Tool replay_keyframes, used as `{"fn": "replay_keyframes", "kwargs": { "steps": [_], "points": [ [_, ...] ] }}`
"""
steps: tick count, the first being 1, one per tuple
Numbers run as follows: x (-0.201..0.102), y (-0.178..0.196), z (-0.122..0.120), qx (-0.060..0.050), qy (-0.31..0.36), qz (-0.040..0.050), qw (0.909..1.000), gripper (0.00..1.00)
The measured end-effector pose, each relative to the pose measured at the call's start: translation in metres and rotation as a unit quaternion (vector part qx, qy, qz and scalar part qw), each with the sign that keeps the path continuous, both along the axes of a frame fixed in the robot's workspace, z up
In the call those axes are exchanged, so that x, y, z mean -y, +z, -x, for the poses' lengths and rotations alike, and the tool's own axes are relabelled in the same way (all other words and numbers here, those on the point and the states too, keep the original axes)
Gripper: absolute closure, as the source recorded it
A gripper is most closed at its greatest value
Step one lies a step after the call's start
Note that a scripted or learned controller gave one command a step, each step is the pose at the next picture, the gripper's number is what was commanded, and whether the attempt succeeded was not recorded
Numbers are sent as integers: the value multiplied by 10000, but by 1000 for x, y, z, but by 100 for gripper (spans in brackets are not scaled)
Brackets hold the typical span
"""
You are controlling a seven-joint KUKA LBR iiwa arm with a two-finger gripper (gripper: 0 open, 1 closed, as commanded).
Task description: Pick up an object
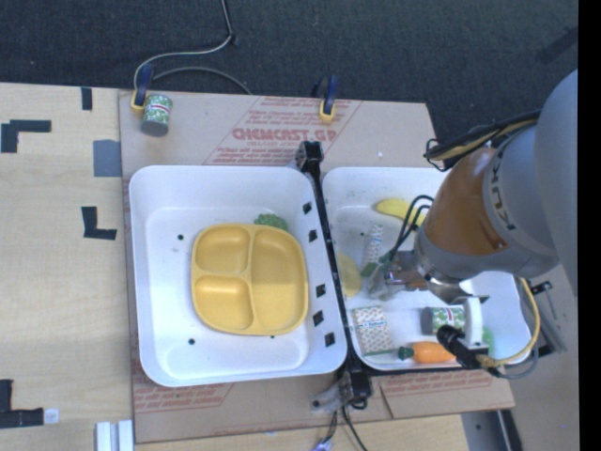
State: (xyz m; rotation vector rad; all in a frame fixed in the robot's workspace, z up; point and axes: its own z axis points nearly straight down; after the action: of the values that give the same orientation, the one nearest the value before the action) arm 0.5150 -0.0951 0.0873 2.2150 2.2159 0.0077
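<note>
The gripper hangs low in the right bin, beside a pale yellow piece, probably to grasp it; whether the jaws are open, I cannot tell.

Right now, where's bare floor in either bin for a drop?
Left bin: bare strip around the yellow tray, widest along its left and bottom. Right bin is crowded: banana, carrot, packets, plus the claw and arm.

Green item mostly hidden behind yellow divided plate; kind unclear. Arm covers much of right bin and part of yellow piece. Pincer fingers blurred, state unreadable; arm cut by right edge.
</note>
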Motion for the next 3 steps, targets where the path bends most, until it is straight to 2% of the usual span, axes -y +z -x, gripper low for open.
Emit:
{"fn": "replay_keyframes", "kwargs": {
  "steps": [1, 2, 3],
  "points": [
    [12, 0, -73, -11, 3, -5, 10000, 100],
    [2, 3, -33, -61, -3, -12, 10000, 100],
    [2, 3, -33, -60, -2, -12, 10000, 0]
  ]
}}
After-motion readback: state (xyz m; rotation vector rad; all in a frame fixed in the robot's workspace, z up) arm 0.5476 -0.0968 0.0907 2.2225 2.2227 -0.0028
